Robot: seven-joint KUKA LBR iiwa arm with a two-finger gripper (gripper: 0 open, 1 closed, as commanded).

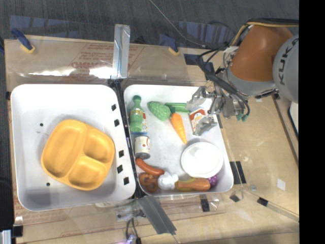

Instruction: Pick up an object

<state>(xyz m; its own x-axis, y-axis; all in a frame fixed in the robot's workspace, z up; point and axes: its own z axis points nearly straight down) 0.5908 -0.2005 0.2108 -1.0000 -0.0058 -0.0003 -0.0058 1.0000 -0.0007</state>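
overhead, then, line by line:
arm: the grey arm with its orange band enters from the upper right of the frame and bends down toward the right bin.
gripper: the gripper hangs over the upper right part of the right bin, its two metal fingers spread apart, one higher in the frame and one lower.
between the fingers: a small red and white packet lies in the gap; whether the fingers touch it cannot be told.
right bin: the right bin fills the middle of the frame and bears most of the things.
carrot: an orange carrot lies just left of the gripper, tip pointing down the frame.
green vegetable: a green vegetable lies up and left of the carrot.
bottle: a green bottle lies along the bin's left wall, with a small can below it.
white bowl: a round white bowl sits below the gripper, near the right wall.
lower edge: a sausage and a brown bread stick lie along the bottom of the bin.
left bin: the left bin holds a yellow divided tray.
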